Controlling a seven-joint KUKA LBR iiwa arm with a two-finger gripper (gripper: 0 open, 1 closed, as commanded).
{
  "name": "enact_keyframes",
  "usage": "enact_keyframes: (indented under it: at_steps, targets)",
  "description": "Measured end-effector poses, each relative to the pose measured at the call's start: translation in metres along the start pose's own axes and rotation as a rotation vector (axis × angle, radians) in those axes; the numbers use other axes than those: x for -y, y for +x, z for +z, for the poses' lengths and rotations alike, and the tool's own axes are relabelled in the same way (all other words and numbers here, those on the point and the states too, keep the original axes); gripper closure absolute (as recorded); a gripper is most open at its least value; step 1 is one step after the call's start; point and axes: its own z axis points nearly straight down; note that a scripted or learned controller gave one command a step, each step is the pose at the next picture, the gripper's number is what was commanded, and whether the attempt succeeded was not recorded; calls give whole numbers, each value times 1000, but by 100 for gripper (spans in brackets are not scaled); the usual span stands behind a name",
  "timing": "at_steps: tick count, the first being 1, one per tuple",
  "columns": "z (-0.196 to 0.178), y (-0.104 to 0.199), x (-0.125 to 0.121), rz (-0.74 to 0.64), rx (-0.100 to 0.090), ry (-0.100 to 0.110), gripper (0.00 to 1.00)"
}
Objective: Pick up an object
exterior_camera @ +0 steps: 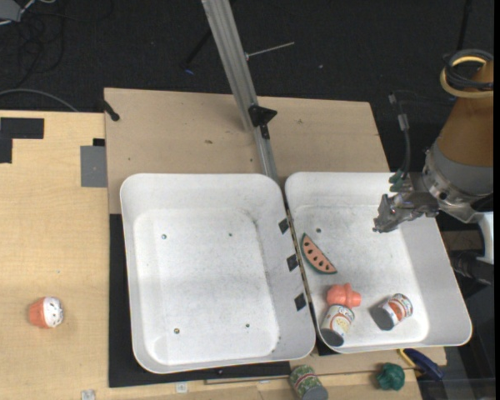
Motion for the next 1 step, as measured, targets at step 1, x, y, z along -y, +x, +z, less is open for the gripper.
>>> enact_keyframes:
  at_steps: [1]
  targets:
    - [14,48,-29,0,1,0,100]
